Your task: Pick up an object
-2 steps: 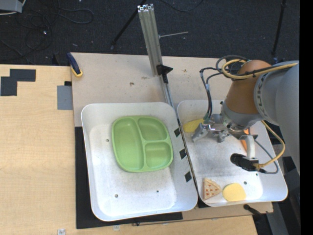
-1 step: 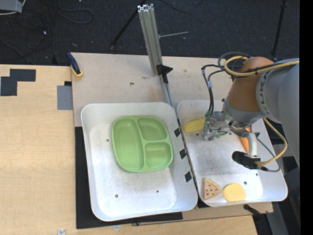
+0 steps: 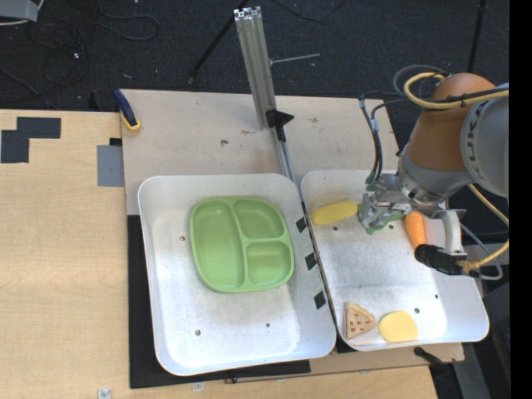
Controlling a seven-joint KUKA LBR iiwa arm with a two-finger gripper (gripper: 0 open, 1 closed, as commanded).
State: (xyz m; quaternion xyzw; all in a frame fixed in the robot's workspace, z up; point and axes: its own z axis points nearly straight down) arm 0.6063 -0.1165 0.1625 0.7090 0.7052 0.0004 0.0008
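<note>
Well, the arm [image 3: 453, 140] reaches in from the right, w/ its claw [image 3: 378, 213] low over the right bin [image 3: 465, 327], near the back. Can't tell if the claw is open or closed. A yellow corn piece [image 3: 333, 214] lies just left of it. An orange carrot [image 3: 415, 229] sits on its other side. A pizza slice [image 3: 358, 320] & a yellow lump [image 3: 398, 327] lie at the front. The left bin [image 3: 166, 331] has a green tray [image 3: 242, 244].

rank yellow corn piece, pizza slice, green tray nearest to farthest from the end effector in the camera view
From the end effector:
1. yellow corn piece, just to its left in the right bin
2. green tray, in the left bin
3. pizza slice, right bin's near edge; close to the tray's rank
</note>
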